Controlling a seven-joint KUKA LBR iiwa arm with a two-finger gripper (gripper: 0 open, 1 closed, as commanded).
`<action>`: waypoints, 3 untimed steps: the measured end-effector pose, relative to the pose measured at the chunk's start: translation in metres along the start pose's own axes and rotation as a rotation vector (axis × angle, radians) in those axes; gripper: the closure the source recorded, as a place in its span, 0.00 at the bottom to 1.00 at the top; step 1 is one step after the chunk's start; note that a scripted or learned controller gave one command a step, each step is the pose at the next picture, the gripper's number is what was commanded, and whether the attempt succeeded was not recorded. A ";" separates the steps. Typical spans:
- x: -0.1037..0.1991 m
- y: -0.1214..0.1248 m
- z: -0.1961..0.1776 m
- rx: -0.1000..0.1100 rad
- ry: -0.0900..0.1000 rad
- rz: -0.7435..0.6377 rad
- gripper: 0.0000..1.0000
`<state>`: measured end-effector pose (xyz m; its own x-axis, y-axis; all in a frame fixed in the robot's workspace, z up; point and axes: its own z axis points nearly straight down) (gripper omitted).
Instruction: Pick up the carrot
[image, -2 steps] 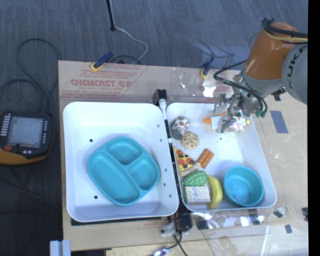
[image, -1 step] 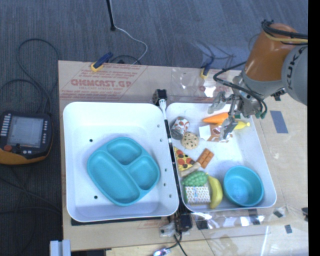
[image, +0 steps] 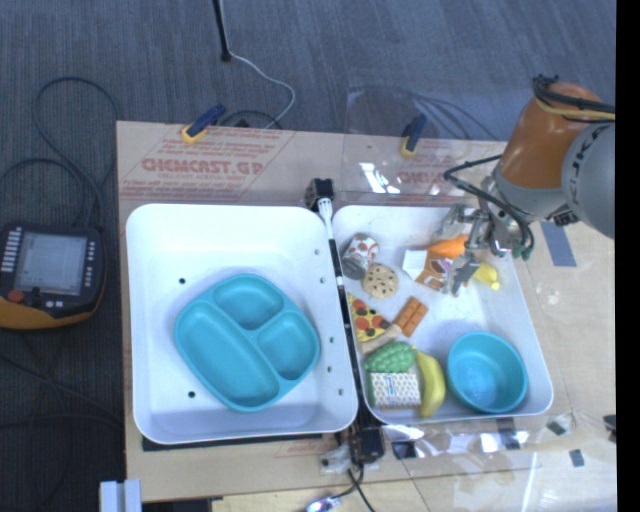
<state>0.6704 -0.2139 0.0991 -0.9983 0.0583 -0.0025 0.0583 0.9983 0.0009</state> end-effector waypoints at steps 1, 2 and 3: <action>0.005 -0.008 0.005 -0.002 0.001 0.236 0.00; 0.001 -0.007 -0.008 0.001 -0.013 0.234 1.00; 0.028 0.044 -0.073 0.000 -0.007 0.295 1.00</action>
